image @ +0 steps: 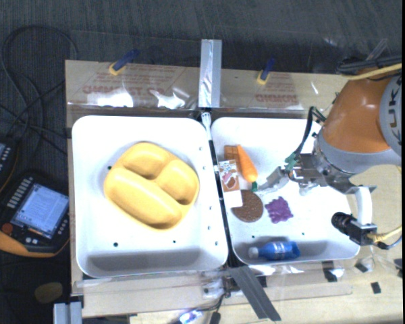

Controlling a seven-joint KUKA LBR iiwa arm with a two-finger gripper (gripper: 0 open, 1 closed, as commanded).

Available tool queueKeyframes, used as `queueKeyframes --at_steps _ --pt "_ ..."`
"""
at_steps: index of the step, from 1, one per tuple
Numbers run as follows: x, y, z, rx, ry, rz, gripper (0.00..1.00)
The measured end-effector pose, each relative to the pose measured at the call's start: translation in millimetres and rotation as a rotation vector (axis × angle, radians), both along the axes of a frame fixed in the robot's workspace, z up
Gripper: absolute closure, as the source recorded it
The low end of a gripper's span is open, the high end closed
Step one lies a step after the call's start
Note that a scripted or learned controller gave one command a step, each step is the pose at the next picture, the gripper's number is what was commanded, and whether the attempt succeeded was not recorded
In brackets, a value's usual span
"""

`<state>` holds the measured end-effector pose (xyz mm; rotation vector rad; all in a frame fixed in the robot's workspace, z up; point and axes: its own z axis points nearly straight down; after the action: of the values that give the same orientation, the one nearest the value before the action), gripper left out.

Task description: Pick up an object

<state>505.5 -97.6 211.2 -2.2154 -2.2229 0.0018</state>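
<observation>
In the right bin (270,130) lie an orange carrot-like piece (246,165), a small printed packet (229,174), a brown round disc (248,207), a purple cluster (279,209) and a blue bottle (278,250) near the front wall. My gripper (275,178) hangs over the bin's middle, just right of the carrot and above the purple cluster. Its fingers appear spread, with nothing between them. The left bin (88,181) holds a large yellow lumpy object (150,183).
The grey and orange arm (358,130) covers the right bin's far right side. Clear tape and clips run along the back of the bench (155,90). Handheld devices with cables (34,211) lie on the floor to the left.
</observation>
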Motion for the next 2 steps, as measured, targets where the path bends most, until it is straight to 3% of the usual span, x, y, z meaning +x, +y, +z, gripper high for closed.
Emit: queueKeyframes --at_steps 1,2 --pt "76 -4 -81 0.000 -0.002 0.219 0.00" --pt "144 -25 -119 -0.004 -0.002 0.342 0.00"
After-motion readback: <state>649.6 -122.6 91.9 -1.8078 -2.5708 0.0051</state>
